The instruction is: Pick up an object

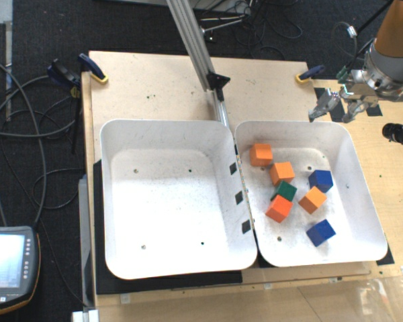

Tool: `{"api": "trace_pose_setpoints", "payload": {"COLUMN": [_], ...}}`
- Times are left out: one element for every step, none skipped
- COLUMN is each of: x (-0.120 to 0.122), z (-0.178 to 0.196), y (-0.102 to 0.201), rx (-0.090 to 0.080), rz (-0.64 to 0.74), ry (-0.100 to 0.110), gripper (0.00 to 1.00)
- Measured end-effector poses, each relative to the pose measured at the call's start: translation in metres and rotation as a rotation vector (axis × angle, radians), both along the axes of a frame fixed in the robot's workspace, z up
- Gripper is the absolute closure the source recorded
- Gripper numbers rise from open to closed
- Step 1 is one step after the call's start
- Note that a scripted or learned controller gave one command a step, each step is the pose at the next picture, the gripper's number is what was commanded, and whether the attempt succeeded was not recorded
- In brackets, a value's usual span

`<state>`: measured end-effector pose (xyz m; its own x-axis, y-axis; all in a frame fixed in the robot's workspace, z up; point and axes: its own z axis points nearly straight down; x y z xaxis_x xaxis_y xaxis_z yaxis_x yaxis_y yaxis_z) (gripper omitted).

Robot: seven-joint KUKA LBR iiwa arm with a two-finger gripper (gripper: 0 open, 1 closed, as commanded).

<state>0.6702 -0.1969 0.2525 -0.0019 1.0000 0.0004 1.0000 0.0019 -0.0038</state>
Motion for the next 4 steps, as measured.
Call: {"api": "trace_pose_setpoints", "payload": {"x": [0.0,-0.001,0.003,0.003], "z": [0.002,-0.062,-0.125,-0.159], "y": [0.0,0.003,0.002,0.004], "rx": [-0.001,0.001,0.0,-0.001], "rz": [0.001,0.0,0.002,0.002], "ry": [-0.002,0.002,0.002,-0.001], "gripper": [0.0,0.0,0.0,0.0]}}
